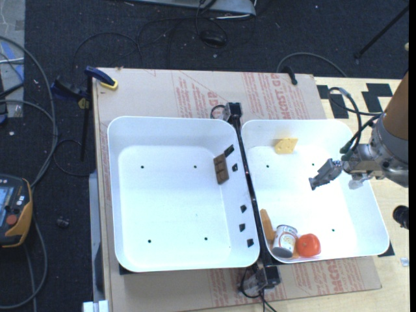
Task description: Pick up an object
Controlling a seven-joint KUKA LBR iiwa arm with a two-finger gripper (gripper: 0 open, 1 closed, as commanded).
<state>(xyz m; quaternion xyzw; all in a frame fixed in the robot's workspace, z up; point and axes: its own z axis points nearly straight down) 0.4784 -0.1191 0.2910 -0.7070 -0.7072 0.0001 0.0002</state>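
Dark claw, state unclear, is hovering in right white bin; pale yellow wedge-shaped block lying nearest, at its 11 o'clock.

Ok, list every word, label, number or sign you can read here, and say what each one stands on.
Red printing on the brown board under the bins: letters show, rotated or mirrored, but no word reads for certain.
More red printing on the board's lower right edge: too blurred to read.
Label on the small can in the right bin: too small to read.
Device with a screen at the left edge: nothing legible.
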